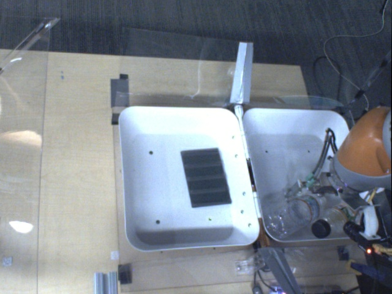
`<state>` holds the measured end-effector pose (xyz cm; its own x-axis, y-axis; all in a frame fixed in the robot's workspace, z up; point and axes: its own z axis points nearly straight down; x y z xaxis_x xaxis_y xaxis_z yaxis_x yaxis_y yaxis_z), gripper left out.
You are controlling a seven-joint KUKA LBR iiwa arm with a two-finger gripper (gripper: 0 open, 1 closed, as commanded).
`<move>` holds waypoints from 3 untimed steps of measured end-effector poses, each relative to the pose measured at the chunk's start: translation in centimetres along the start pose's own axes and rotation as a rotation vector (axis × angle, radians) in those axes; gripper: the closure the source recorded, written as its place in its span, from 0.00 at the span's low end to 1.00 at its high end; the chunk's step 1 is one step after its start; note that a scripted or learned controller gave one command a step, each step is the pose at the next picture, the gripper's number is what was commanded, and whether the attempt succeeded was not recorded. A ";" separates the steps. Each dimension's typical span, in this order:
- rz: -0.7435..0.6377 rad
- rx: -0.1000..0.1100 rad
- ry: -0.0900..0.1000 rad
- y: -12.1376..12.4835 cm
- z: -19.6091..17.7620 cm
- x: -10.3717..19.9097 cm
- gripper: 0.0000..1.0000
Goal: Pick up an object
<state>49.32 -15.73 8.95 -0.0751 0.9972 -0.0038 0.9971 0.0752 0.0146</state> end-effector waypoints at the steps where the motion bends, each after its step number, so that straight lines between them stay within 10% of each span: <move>1: -0.001 -0.009 0.000 0.4 -1.2 0.1 1.00; 2: -0.001 -0.009 -0.001 0.4 -1.2 0.1 0.00; 3: -0.005 -0.001 0.002 5.3 0.0 5.6 0.00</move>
